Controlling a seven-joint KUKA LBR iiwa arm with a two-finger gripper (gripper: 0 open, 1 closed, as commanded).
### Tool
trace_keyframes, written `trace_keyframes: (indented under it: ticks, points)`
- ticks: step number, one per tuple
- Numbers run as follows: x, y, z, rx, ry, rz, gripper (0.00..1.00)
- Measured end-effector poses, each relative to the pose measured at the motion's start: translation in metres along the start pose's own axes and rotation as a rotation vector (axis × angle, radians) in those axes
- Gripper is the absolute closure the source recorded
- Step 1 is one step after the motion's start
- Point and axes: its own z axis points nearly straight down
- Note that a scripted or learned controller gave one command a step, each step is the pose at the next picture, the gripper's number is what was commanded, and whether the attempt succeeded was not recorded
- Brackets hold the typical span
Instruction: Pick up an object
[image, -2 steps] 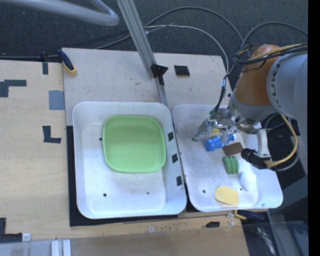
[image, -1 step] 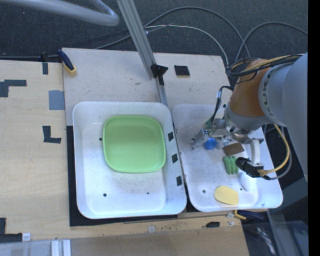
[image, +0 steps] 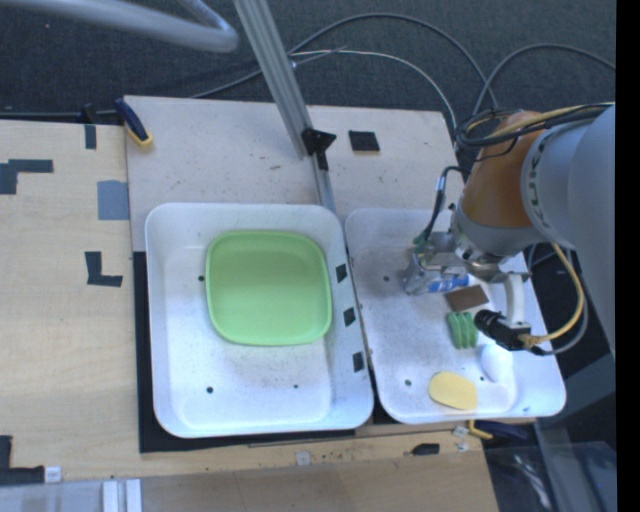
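Our gripper (image: 428, 270) sits low in the right bin (image: 385, 330), toward its far edge, and honestly we can't tell how the jaws stand. Closest candidate looks like the small blue-and-white thing (image: 447, 284) right beside it on the arm side. Toward the near edge: a brown block (image: 466, 299), a ribbed green piece (image: 461, 329) lying lengthwise front-to-back, then a flat yellow oval (image: 453, 391) by the near rim.

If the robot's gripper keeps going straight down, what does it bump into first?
Probably the white floor of the right bin. The gripper points down at a bare-looking patch, though depth is hard to judge.
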Motion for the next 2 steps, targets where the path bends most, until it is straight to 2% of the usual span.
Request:
trace_keyframes:
  ticks: [2]
  points:
    - [-0.007, -0.002, -0.083, -0.005, -0.001, 0.002, 1.0]
